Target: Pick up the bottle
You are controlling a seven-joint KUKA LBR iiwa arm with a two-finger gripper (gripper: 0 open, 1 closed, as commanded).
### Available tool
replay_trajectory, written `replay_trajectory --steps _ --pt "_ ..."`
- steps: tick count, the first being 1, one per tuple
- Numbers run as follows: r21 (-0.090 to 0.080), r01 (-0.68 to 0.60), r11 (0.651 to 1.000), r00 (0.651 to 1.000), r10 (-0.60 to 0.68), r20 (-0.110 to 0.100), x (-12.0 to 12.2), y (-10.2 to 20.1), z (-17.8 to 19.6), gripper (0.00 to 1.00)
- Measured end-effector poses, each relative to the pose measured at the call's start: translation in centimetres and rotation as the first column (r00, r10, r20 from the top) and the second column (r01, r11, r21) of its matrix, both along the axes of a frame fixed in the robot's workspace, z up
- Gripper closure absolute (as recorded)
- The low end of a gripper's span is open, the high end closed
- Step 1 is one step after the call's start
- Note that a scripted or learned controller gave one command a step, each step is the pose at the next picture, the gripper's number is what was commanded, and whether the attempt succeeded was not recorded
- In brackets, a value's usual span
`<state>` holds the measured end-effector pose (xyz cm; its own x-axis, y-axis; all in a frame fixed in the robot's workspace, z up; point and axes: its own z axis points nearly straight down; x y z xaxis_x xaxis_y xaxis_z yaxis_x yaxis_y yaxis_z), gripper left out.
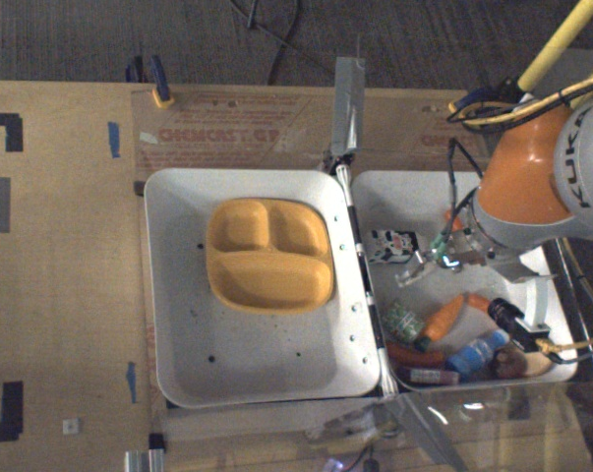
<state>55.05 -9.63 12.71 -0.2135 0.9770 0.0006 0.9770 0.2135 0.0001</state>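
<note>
Step in hand: approach. The hand hangs over the middle of the right bin, just beside a small black-and-white carton. It holds nothing that can be seen. Whether it is apart or together cannot be told from this view.

The bottle, blue, lies on its side near the front edge of the right bin, toward that bin's front right corner. It is apart from the hand.

Neighbouring items crowd the bottle:
- an orange carrot-shaped item between bottle and hand;
- a red item at its left end;
- a brown item at its right end.

Next move, as judged: carry the hand toward the front edge, set it across the bottle's long axis, then descend without catching the neighbours or the bin wall.

The left bin carries a yellow compartment tray and is not involved.
</note>
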Motion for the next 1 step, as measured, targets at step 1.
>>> replay_trajectory --steps 1 --pt "-0.001 0.052 0.999 0.999 -0.052 0.003 3.53 -2.17 5.6 0.0"
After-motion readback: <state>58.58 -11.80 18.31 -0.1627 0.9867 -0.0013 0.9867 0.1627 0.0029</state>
